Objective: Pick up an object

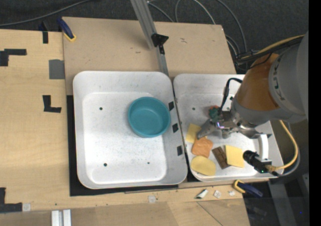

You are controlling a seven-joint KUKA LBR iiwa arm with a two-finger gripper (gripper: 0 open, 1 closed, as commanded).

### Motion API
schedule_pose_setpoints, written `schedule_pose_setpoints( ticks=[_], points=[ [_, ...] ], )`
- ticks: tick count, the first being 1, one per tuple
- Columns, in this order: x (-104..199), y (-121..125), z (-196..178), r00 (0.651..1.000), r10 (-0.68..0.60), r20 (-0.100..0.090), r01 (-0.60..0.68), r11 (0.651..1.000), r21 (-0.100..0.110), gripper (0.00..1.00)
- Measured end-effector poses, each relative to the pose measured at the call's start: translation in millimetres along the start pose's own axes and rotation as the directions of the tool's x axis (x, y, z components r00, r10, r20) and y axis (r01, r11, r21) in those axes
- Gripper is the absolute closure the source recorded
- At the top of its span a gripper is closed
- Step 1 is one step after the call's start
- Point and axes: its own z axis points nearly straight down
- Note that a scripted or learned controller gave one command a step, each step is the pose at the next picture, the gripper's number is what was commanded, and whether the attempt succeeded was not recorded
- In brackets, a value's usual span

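I hover my claw [213,122] low over the right bin's [200,87] food pieces, reaching; whether it is spread I cannot tell. Next: settle onto the orange piece [202,146].

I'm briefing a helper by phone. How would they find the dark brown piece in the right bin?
Look in the right white bin, at the cluster of food-like pieces near its front. The small dark brown rectangular block lies between the orange chunk and the pale yellow square slab. It alone is dark.
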Motion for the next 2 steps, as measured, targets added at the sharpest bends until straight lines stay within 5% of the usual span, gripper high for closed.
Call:
schedule_pose_setpoints(
  ticks=[1, 2],
  points=[
    [0.2, 0.6, 17.1, 1.0, 0.0, 0.001, 0.0, 1.0, -0.008, 0.0],
    [1.0, 0.3, 7.5, 1.0, -0.001, 0.0, 0.001, 1.0, -0.007, 1.0]
  ],
)
